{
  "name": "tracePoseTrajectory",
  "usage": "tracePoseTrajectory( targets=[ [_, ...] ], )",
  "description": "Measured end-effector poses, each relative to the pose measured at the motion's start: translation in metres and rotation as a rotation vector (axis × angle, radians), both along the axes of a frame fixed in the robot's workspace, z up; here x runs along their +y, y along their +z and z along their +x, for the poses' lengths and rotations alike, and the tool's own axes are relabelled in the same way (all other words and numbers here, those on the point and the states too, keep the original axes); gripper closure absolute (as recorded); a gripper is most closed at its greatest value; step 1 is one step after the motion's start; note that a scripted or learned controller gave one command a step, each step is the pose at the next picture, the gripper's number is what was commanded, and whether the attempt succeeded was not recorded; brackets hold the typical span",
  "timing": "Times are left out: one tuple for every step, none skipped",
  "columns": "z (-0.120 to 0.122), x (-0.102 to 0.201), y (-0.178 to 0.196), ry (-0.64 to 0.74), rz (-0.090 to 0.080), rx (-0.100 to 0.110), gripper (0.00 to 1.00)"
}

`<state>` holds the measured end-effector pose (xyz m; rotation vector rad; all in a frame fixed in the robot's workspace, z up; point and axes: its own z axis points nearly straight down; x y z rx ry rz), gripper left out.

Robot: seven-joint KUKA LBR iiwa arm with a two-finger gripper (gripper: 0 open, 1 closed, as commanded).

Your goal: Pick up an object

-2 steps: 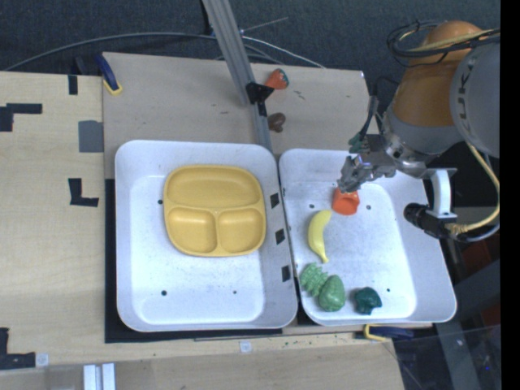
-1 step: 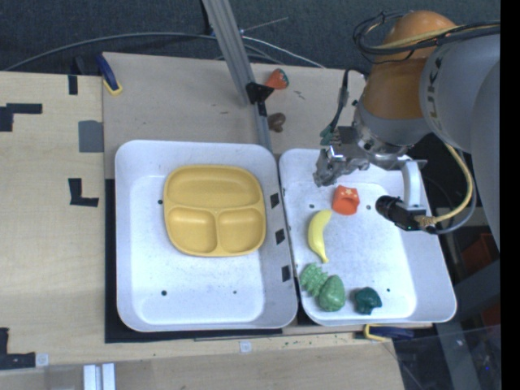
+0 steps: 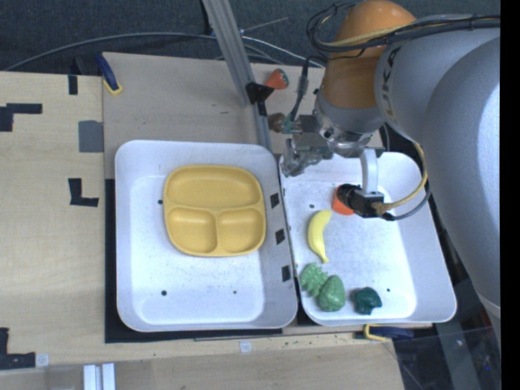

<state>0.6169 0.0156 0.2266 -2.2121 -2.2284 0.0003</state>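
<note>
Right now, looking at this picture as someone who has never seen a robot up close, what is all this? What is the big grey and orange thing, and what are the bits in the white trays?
You are looking down, at a slant, from a single camera fixed above a bench. The big grey shape with the orange band is a robot arm reaching in from the right. At its end is its tool, which sits over the top left corner of the right bin; I cannot tell whether it is open or shut, and nothing shows in its grip.

The left bin holds a yellow divided plate. The right bin holds toy food: a banana, a green bumpy vegetable, a small dark green piece, and something orange partly hidden behind a black part hanging from the arm.
</note>
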Motion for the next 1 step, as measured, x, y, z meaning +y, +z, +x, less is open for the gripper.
tracePoseTrajectory(
  targets=[
    [0.0170, 0.0538, 0.0100, 0.000, 0.001, -0.002, 1.00]
  ],
)
